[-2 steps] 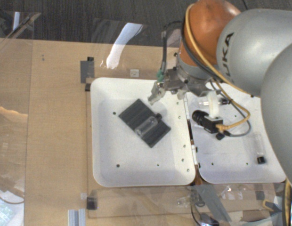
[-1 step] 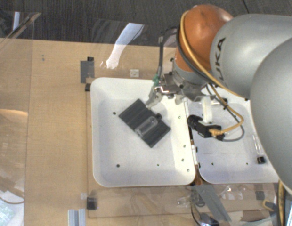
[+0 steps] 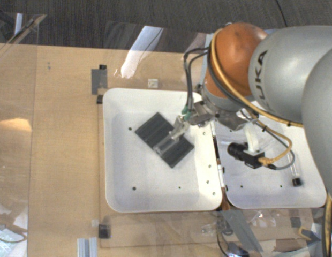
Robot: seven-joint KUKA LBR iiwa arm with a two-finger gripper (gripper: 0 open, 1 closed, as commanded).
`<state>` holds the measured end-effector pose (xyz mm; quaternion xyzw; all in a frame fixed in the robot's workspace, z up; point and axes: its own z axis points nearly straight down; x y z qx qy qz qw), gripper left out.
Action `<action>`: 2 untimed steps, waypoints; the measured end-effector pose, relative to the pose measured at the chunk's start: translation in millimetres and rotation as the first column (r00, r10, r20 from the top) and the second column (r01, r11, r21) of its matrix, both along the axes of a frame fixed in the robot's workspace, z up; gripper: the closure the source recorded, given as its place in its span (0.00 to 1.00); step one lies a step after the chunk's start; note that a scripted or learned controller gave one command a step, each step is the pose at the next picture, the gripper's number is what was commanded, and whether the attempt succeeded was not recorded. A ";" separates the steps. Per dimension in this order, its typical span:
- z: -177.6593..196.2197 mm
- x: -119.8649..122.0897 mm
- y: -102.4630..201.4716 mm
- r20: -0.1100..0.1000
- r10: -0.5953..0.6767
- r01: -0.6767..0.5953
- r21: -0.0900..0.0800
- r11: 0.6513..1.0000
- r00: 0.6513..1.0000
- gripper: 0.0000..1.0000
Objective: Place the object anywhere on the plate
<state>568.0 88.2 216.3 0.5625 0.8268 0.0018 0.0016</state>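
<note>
A dark grey rectangular plate (image 3: 155,129) lies tilted in the middle of the left white bin (image 3: 134,191). My gripper (image 3: 175,135) hangs from the grey and orange arm (image 3: 246,63) and reaches down over the plate's middle. A pale grey strip crosses the plate right under the gripper; I cannot tell whether it is a separate object or part of the gripper. The plate's far right corner is partly hidden by the wrist.
The right bin (image 3: 273,197) lies mostly under the arm. A black connector (image 3: 244,155) on a yellow cable hangs over it, and a small black piece (image 3: 297,182) sits near its right edge. Black brackets (image 3: 99,80) stand at the left bin's corners.
</note>
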 end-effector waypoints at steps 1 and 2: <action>64.1 -13.0 -67.2 0.005 0.009 -0.009 -0.001 1.000 1.000 0.00; 75.5 -10.8 -65.8 0.011 0.014 -0.014 0.000 1.000 1.000 1.00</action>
